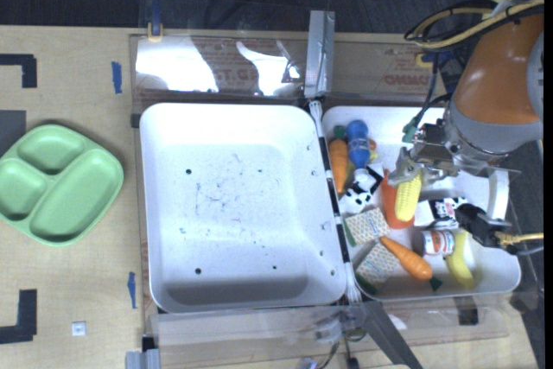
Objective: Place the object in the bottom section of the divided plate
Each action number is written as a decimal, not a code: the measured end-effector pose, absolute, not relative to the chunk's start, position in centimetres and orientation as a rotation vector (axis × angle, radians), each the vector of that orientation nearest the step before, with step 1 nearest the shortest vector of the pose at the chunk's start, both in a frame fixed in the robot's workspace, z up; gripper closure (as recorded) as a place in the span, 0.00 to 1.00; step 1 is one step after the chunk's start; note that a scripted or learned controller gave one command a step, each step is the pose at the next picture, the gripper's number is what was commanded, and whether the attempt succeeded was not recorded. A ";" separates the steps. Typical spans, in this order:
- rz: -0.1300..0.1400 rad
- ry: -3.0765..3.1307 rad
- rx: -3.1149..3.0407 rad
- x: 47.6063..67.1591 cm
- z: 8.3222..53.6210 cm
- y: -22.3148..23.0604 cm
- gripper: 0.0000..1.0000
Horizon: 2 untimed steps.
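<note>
The green divided plate (57,183) lies on the wooden bench at the far left, outside both bins, with one long section and two smaller ones, all bare. My gripper (416,160) hangs over the right bin (501,283), far from the plate. A yellow corn cob (408,188) sits right beneath it, against an orange piece (396,206). The wrist hides where gripper and corn meet.
The right bin holds several toys: a carrot (338,162), a blue piece (357,132), a black-and-white cow (361,189), a cracker (366,226), a second carrot (406,257), a can (440,238) and a banana (461,260). The large left bin (233,186) lies between that pile and the plate.
</note>
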<state>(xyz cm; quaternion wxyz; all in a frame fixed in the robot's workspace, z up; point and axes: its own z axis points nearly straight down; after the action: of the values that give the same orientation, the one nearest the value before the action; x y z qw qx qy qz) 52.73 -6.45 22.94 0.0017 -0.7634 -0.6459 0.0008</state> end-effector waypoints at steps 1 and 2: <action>0.004 -1.980 -2.435 47.9 20.9 -1.8 1.00; 0.002 -1.767 -2.598 50.5 26.3 -1.2 1.00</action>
<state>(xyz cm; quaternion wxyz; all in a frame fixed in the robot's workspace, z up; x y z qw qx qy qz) 50.52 -1.23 26.26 -0.0001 -0.8269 -0.5623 0.0008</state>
